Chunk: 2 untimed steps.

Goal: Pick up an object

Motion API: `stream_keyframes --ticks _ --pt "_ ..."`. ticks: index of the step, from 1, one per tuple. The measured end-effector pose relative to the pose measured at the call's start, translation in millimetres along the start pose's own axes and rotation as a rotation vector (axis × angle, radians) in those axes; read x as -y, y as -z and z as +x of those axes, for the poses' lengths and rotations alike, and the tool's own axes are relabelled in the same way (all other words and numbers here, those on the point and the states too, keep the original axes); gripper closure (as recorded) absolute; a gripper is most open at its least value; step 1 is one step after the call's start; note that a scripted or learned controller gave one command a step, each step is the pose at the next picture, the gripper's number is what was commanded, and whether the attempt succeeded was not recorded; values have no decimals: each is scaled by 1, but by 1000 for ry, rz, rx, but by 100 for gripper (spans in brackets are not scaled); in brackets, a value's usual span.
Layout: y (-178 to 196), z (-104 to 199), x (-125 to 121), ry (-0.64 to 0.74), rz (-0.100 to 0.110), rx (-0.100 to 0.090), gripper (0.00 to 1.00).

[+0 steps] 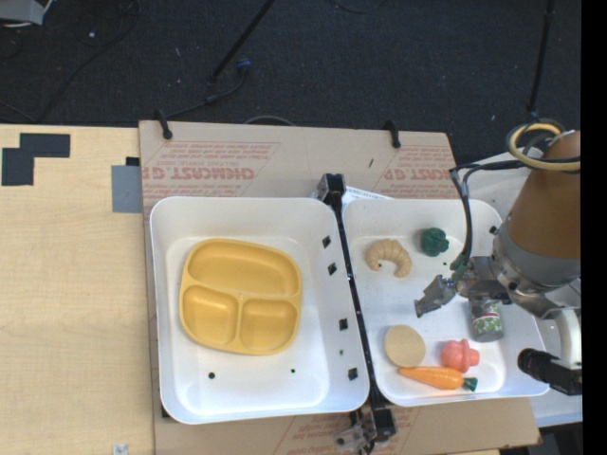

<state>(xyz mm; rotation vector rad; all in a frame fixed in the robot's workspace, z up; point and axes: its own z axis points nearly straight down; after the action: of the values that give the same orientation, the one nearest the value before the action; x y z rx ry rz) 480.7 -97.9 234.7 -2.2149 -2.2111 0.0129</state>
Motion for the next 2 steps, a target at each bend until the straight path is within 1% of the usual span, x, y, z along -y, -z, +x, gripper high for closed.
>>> stream_keyframes --ticks 1,2 --pt "4 0 -2 2 -10 1 0" --pt "-53 10 -2 2 -5 0 0"
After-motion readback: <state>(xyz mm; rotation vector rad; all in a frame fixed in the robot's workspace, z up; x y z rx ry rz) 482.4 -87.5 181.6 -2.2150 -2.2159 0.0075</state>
